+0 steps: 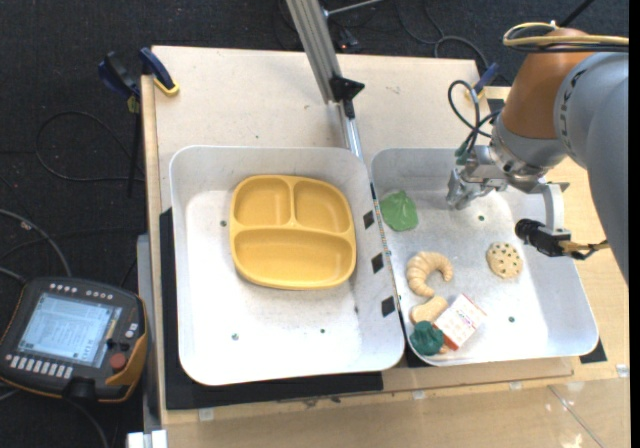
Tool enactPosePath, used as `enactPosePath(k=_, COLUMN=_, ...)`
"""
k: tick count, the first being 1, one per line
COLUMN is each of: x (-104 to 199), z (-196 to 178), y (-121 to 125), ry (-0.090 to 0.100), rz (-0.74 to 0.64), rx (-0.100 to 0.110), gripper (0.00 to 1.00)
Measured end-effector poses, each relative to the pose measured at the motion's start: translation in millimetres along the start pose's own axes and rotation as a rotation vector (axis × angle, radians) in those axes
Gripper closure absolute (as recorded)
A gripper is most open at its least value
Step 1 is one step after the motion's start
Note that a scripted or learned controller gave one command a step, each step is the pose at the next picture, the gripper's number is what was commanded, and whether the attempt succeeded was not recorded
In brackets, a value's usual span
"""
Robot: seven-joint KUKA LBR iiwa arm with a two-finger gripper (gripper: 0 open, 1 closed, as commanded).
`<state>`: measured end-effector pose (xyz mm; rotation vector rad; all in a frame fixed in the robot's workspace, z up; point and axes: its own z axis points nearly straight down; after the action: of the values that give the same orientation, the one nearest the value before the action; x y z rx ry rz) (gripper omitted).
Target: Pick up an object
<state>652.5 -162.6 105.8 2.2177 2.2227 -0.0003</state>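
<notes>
**Tool low over the right bin, objects lying apart from it**

Camera view, looking down at a slant on the surface (pixel 250 96) with two white bins side by side.

Left bin (pixel 200 236): holds a yellow divided tray (pixel 293 232), lying flat, three compartments, nothing visible in them.

Right bin (pixel 560 306): holds several small objects.
- Green leaf-shaped piece (pixel 399 210) near the inner left wall, upper part of the bin.
- Pale croissant-shaped piece (pixel 430 272) near the middle, curved.
- Round cookie (pixel 504 260) to the right of it, well apart.
- Small white and red box (pixel 460 322) near the front wall, tilted.
- Dark green piece (pixel 428 338) just beside the box, at the front left corner – touching or nearly touching, hard to tell.

Grey arm with the orange band (pixel 540 86) reaching in from the right. Tool (pixel 466 190) pointing down over the upper part of the right bin, between the green leaf-shaped piece and the cookie, touching neither. Fingers too small and too dark against the bin to judge – cannot tell how far open, and nothing seen between them.

Black handheld control pad (pixel 70 331) with a screen on the floor at the lower left.
</notes>
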Motion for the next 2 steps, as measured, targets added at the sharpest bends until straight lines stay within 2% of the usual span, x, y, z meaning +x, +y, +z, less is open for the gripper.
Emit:
enactPosePath(k=1, x=-9, z=-51, y=-3, ry=-0.001, rz=0.003, rx=-0.005, gripper=1.0)
enactPosePath(k=2, x=-4, z=-115, y=-2, ry=-0.001, rz=0.0, rx=-0.007, gripper=1.0)
